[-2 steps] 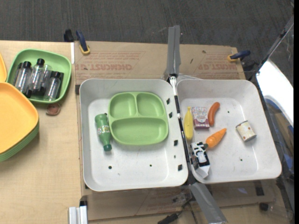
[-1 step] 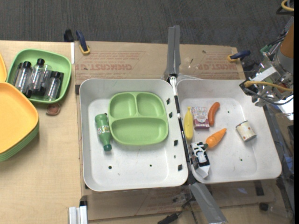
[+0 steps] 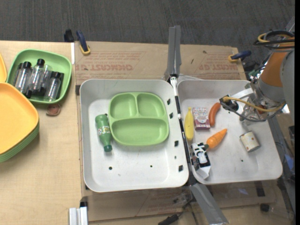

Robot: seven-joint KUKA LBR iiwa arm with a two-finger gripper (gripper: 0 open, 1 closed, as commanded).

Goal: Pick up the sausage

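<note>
in the camera view the gripper (image 3: 248, 110) hangs over the right bin (image 3: 262, 172), near its far right side. i cannot tell if it is open or closed. the sausage (image 3: 214, 113) lies loose in the same bin, a little way from the gripper toward the middle wall. it is just beside a pink box (image 3: 200, 117), and a carrot (image 3: 216, 138) lies nearer the camera. i think this step is the reach. next the gripper should get above the sausage, line up across it, and go down without bumping the box.
</note>
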